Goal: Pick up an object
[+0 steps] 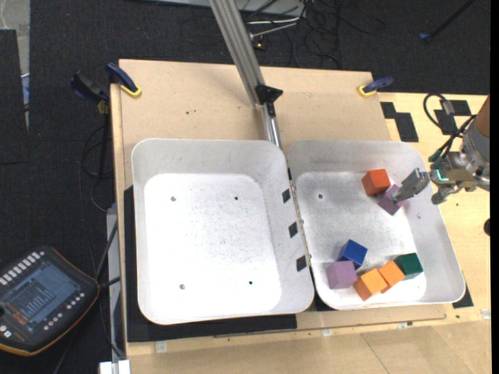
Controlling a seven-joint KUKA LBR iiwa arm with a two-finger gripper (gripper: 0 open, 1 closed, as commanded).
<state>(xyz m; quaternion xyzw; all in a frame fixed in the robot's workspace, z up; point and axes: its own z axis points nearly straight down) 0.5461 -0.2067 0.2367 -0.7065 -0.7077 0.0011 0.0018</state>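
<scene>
— Grey fingers of the gripper [426, 183] stand spread apart over the right bin [437, 248], near its far right side, and I see nothing clamped between them. One finger sits against the purple block [389, 200].

— So that block is the likely target?

— My judgement, yes. It lies just beside the orange cube [376, 181], touching or nearly so; I cannot tell which. For a clean grab the fingers should straddle the purple block across its narrow faces, away from the orange one, so the neighbour isn't dragged along.

— Which way does it point?

— It looks tilted, its long axis seeming to run from upper right toward lower left, though the finger hides part of it. Closing across that axis looks safest.

— And farther out?

— A cluster near the bin's front: a blue cube [354, 252], another purple cube [340, 273], an orange block [373, 280], a green cube [408, 266]. All well apart from the gripper. The left bin [148, 162] sits alongside.
</scene>
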